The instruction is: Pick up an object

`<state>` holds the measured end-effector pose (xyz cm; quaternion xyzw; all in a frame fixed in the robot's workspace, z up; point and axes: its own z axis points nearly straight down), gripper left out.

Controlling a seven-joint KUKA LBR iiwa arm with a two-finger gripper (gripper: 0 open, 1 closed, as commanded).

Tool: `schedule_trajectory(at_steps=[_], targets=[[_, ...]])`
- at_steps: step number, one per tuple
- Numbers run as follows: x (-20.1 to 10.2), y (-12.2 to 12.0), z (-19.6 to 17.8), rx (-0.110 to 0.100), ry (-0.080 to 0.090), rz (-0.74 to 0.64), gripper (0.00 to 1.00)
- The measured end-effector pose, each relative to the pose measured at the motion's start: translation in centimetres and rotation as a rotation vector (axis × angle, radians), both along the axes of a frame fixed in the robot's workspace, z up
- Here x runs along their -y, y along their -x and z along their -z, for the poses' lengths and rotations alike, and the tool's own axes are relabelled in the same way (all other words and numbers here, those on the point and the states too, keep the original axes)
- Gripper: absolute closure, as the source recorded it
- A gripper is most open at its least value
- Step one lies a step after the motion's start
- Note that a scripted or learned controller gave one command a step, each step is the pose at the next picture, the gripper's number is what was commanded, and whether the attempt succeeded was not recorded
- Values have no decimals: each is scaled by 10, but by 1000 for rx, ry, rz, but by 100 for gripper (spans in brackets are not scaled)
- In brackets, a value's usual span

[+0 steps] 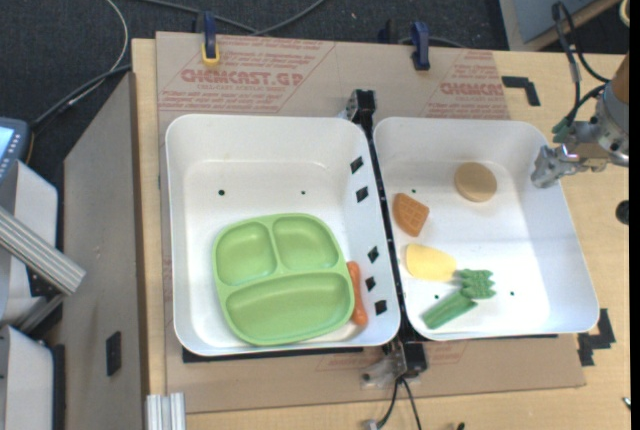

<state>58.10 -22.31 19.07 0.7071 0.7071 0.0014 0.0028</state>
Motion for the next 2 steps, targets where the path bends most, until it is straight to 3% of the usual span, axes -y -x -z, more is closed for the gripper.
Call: schedule_trajectory(at_steps=[1,2], targets=[[-9,-2,-49,1,0,-3,100],[-67,4,-45,-8,-5,-6,100]])
